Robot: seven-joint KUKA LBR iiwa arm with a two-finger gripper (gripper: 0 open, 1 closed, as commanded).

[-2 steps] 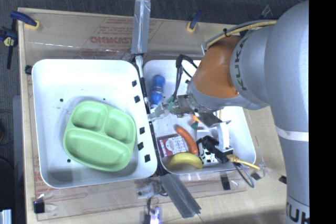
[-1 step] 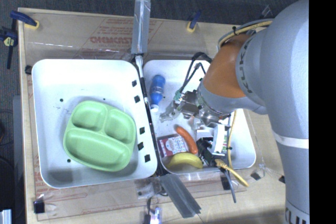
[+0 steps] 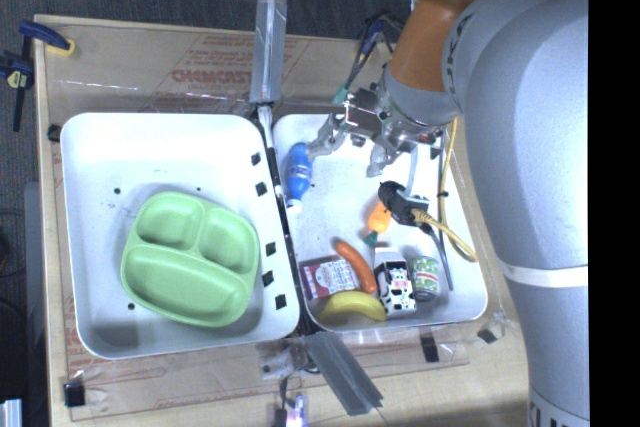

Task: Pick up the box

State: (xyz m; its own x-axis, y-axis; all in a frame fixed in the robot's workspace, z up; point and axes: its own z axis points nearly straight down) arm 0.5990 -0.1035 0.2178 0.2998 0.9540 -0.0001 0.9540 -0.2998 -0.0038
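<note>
The big grey arm (image 3: 530, 185) looms closest, its orange band (image 3: 425, 40) above the wrist, and its pincer (image 3: 365, 150) hangs over the back of the right white bin (image 3: 455, 300); I cannot tell how its fingers stand. Below it lie a blue bottle (image 3: 298, 170), an orange carrot-like piece (image 3: 378, 218), then the dark red box (image 3: 325, 277) flat at the bin's front, touching a yellow banana (image 3: 352, 306). A green divided plate (image 3: 192, 258) sits in the left bin (image 3: 85, 140).

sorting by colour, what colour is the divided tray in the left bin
Light green; the divided tray shows clearly in the camera view.
</note>
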